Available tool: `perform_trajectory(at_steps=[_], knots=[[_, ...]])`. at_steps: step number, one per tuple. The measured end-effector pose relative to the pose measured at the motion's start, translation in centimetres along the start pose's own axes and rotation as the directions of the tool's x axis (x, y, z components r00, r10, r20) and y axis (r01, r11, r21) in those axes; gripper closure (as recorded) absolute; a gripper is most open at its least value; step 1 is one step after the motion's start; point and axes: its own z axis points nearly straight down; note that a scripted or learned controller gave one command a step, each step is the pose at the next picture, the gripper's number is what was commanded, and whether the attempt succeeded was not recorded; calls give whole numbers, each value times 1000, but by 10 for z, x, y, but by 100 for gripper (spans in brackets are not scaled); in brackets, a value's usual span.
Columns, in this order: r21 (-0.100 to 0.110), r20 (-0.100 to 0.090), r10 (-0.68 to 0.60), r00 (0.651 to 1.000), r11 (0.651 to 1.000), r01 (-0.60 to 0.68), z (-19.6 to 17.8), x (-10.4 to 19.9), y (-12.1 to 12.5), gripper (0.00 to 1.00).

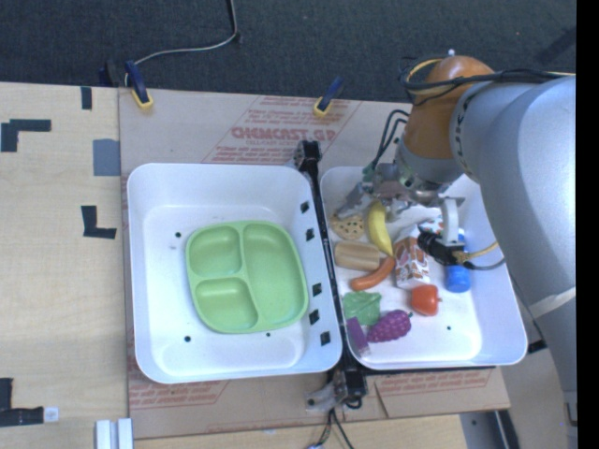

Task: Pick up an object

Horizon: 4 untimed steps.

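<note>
The right bin (487,340) holds several toy foods in a heap. A yellow banana (379,231) lies near the bin's back, with a speckled cookie (348,226) to its left and a tan bun (354,254) just in front. My gripper (379,197) hangs low over the back of this bin, right above the banana's upper end and beside the cookie. The grey wrist with its orange band (436,120) rises behind it. Nothing is visibly lifted off the bin floor.
In the same bin lie an orange sausage (372,274), a green leaf (361,304), purple grapes (391,325), a red tomato (424,298), a blue piece (458,278) and a printed packet (412,262). The left bin (150,251) holds a green divided plate (248,274).
</note>
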Motion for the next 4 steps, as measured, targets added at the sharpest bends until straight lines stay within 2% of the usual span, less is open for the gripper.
perform_trajectory(at_steps=[1, 3, 4], knots=[[-4, 0, 1, 1000, 1000, -1, 3, 4, 13, 0], [-5, 1, 0, 1000, 1000, 0, 3, 2, 13, 0], [-6, 1, 1, 1000, 1000, -1, 3, 4, -5, 0]])
